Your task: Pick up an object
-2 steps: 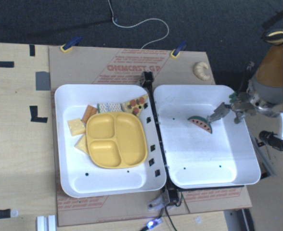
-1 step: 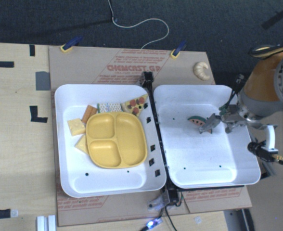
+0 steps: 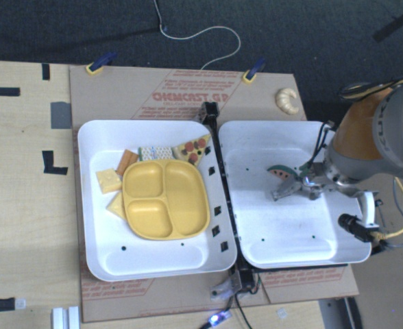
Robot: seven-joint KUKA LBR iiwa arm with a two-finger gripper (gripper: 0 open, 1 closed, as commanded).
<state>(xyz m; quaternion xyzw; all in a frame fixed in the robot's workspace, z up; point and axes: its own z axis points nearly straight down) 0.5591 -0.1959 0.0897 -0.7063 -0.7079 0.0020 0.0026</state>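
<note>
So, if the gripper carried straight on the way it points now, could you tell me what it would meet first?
The gripper points toward the view's left and somewhat down. It would probably first meet the right bin's white floor. The watermelon-slice toy lies just beside that line; depth is unclear.

Two white bins (image 3: 92, 204) sit side by side on the desk (image 3: 23, 204). One yellow divided plate (image 3: 166, 199) lies in the left bin; one watermelon slice toy (image 3: 282, 172) lies in the right.

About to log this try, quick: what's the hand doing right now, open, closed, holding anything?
Hand: open, fingers spread over the right bin, one tip by the watermelon slice toy; nothing held between them.
</note>
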